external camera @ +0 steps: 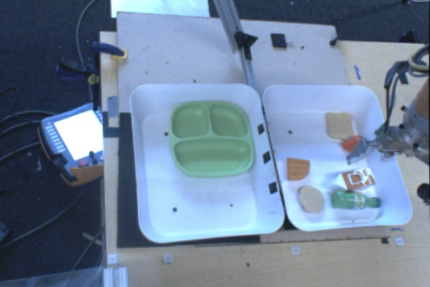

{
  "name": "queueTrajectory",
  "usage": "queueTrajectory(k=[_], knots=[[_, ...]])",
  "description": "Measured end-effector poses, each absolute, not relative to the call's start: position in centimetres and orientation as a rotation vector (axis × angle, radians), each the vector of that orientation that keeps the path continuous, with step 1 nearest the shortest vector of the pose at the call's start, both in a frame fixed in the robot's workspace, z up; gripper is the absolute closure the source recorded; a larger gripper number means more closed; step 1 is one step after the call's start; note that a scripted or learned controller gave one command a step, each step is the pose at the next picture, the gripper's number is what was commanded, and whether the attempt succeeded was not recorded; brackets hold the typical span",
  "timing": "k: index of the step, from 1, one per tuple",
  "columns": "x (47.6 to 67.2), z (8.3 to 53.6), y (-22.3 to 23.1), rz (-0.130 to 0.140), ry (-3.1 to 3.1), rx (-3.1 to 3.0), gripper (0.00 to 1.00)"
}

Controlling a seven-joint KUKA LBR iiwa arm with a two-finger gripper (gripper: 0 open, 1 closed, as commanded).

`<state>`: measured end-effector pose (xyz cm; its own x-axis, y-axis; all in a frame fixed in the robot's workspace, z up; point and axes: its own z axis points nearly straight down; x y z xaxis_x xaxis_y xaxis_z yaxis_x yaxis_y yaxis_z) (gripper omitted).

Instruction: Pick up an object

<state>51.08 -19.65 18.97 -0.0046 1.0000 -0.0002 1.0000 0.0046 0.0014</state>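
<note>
Lowest in the right bin (pixel 282 111), nearest the camera, lie a round tan cookie-like piece (pixel 311 199) and a green bottle (pixel 354 200) on its side, just beside each other. Just above the bottle sits a small orange and white carton (pixel 358 179). To its left, near the bin's left wall, lies an orange wedge (pixel 298 169). Higher up is a tan square like a slice of bread (pixel 339 125), and right below it a small red-orange piece (pixel 352 142). The gripper (pixel 360 150) hangs over the bin's right side, its grey tip just beside that red-orange piece; whether its fingers are apart or together cannot be told, and nothing is seen held between them. The arm enters from the right edge. The left bin (pixel 154 165) touches the right one along their shared rim and holds a green divided plate (pixel 211 138) with three compartments. Both bins rest on a wooden bench (pixel 201 44).
</note>
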Motion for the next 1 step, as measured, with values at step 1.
queueTrajectory(k=[1], knots=[[50.93,14.72,-20.08,-0.001,2.223,2.220,0.00]])
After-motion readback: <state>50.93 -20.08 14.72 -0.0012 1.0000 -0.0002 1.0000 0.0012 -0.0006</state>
